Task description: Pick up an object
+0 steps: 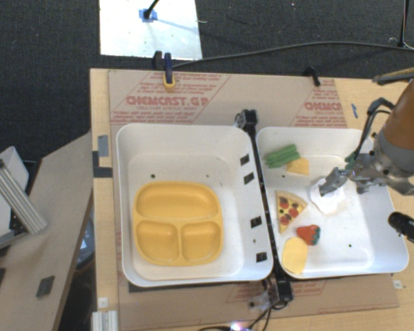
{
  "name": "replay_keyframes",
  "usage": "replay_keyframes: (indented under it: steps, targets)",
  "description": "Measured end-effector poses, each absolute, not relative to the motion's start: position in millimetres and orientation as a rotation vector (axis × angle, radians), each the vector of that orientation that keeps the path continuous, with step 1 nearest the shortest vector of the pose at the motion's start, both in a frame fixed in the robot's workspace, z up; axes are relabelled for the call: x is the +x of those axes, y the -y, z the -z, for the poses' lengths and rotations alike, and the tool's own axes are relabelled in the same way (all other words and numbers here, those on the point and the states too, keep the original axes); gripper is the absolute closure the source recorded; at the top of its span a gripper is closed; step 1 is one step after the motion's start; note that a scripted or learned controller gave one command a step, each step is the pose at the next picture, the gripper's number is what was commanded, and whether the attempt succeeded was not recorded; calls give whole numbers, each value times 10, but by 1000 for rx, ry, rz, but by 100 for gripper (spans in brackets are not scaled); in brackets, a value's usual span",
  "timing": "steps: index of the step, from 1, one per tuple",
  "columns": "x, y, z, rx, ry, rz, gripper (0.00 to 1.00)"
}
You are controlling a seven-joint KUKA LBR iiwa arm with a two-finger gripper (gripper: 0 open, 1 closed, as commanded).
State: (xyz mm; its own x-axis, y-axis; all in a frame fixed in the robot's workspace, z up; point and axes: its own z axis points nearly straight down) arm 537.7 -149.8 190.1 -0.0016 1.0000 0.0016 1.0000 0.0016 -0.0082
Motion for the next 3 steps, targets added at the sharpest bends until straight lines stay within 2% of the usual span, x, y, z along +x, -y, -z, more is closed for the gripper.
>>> replay_keyframes:
  steps: [1,2,3]
  targets:
    - [5402,1497,-1945,-2218,2226,1,0]
    - [5309,1547,-1426,-2219,2220,-3,0]
    - [5303,1541,-902,-2219,2220,-2,0]
